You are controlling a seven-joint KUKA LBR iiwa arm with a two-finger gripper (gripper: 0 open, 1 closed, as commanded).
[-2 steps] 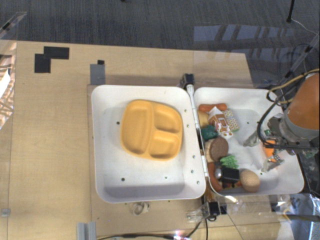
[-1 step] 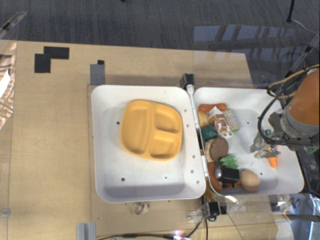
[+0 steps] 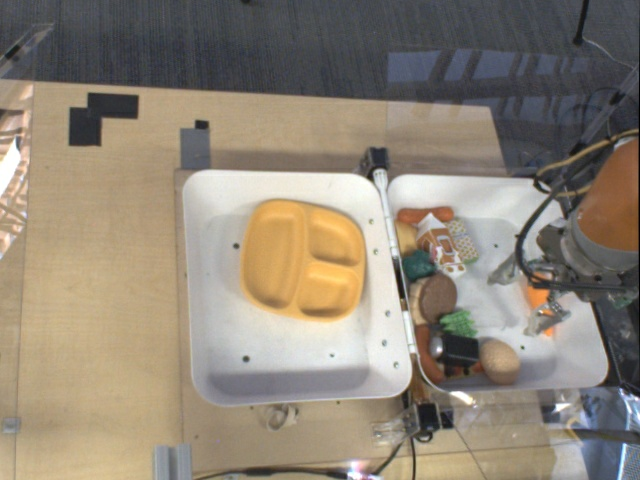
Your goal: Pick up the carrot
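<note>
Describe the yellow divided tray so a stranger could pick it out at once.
Of the two white bins, take the left bin. The yellow tray lies alone near its middle, rounded, with three compartments pressed into it. The toy foods are all piled along the inner side of the right bin, so nothing similar sits near it.

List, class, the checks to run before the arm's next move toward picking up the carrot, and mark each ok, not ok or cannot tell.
1. Carrot located, right bin: ok.
2. Gripper over the carrot: ok.
3. Carrot between the fingers: cannot tell.
4. Carrot apart from the toy pile at the bin's left side: ok.
5. Yellow tray in the left bin, out of the way: ok.
</note>
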